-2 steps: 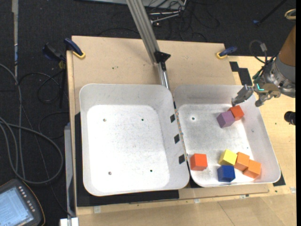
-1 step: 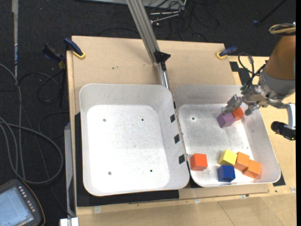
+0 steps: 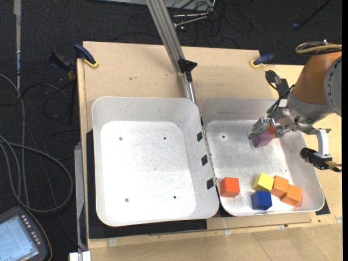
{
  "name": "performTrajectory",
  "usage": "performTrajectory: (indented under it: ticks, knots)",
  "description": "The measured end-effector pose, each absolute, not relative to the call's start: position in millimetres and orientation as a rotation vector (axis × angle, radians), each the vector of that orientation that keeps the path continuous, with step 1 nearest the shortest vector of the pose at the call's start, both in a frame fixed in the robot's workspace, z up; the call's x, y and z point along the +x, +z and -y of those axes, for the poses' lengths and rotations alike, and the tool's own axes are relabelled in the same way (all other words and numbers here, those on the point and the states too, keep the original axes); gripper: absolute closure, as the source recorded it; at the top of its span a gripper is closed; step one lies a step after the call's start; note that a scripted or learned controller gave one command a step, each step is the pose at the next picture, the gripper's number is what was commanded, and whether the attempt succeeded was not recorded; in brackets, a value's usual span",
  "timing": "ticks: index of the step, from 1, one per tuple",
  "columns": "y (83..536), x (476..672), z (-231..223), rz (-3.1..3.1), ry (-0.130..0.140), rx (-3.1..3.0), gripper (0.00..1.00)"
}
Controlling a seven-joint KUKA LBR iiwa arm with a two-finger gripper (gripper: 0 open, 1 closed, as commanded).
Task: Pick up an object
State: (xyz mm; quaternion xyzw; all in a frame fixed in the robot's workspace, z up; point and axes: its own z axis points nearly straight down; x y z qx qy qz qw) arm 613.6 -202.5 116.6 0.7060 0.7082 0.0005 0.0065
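Note:
My gripper [image 3: 261, 132] hangs over the upper middle of the right bin [image 3: 234, 125], with the arm coming in from the right. A small purple block [image 3: 263, 140] sits between the fingers [image 3: 256, 130], and the gripper is shut on it. Along that bin's front lie an orange cube [image 3: 230, 186], a yellow cube [image 3: 264, 181], a blue cube [image 3: 261, 200] and two orange blocks [image 3: 280, 186] [image 3: 293, 194] close together.
The left bin [image 3: 144, 159] lies beside the right one, its raised rim between them. A metal pole [image 3: 166, 29] slants down from the top to the bins' back edge. Clamps [image 3: 87, 56] [image 3: 261, 60] grip the board's far corners.

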Motion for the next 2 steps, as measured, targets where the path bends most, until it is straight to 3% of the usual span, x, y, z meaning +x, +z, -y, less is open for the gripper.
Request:
performTrajectory:
  ticks: [1, 2]
  knots:
    - [117.4, 617.4, 202.6, -2.211, 0.013, 2.207, 0.00]
    - [118.5, 613.0, 201.4, -2.221, 0.001, 2.216, 1.00]
